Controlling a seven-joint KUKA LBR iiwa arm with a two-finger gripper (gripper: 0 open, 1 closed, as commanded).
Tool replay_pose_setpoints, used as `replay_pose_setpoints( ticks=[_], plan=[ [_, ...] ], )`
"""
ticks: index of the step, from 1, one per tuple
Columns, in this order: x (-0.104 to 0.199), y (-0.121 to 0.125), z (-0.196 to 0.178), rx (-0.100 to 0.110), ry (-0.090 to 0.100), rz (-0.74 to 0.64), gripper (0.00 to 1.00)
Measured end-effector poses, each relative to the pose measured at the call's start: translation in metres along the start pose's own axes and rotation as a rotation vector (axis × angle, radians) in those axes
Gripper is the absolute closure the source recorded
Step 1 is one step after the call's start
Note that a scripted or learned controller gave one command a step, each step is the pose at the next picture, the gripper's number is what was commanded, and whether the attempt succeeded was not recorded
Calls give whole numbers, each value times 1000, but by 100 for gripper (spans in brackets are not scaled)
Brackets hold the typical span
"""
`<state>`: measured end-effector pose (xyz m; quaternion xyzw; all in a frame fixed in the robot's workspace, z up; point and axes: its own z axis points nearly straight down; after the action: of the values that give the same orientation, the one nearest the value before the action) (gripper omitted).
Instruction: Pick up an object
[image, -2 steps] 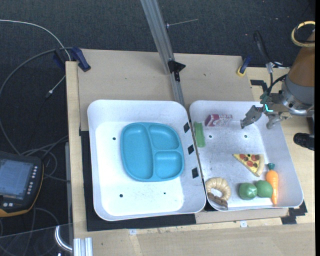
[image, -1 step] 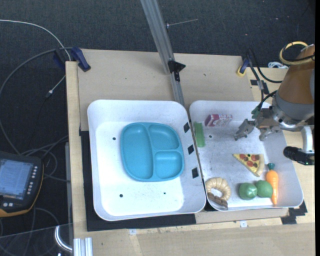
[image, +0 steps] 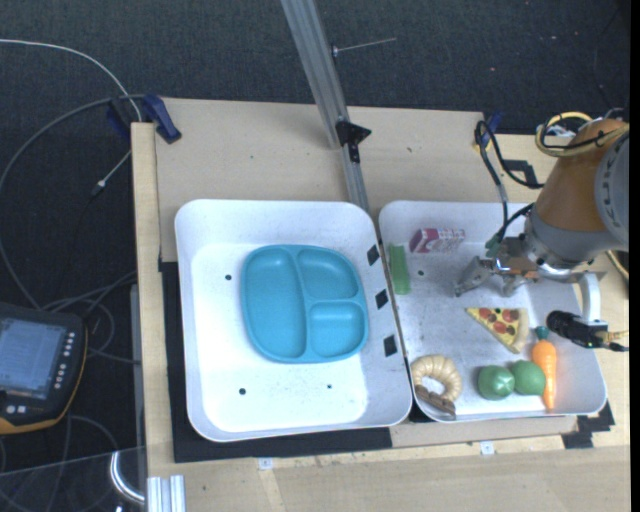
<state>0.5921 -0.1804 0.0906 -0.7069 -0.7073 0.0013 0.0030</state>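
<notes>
In the right bin (image: 590, 330), your gripper (image: 487, 277) hangs with jaws spread wide, holding nothing, just above the pizza slice (image: 497, 322); carrot (image: 545, 370) and green pieces (image: 510, 381) lie nearer the front.

Two bins side by side on the worktop (image: 250, 140). Left bin (image: 200, 300): a divided plate (image: 303, 302) lies at its middle. Right bin (image: 430, 320): small carton (image: 437, 239) near the far edge; flat strip (image: 399, 269) along the left wall; pizza slice (image: 497, 322) about the middle; pretzel-like ring (image: 436, 379) at the near left corner; two round pieces (image: 510, 380) along the near edge, a carrot (image: 544, 370) just right of them. Hand (image: 492, 276) hangs over the bin's far right part, behind the pizza slice.
</notes>
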Motion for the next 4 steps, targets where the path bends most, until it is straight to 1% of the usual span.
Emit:
replay_pose_setpoints(
  ticks=[1,2,3,4],
  plan=[
    [0,2,-14,-6,-1,-1,100],
    [-5,1,-60,-12,-4,1,100],
    [-12,1,-106,-12,-5,0,100],
    [-7,6,-151,-12,-4,-1,100]
  ],
)
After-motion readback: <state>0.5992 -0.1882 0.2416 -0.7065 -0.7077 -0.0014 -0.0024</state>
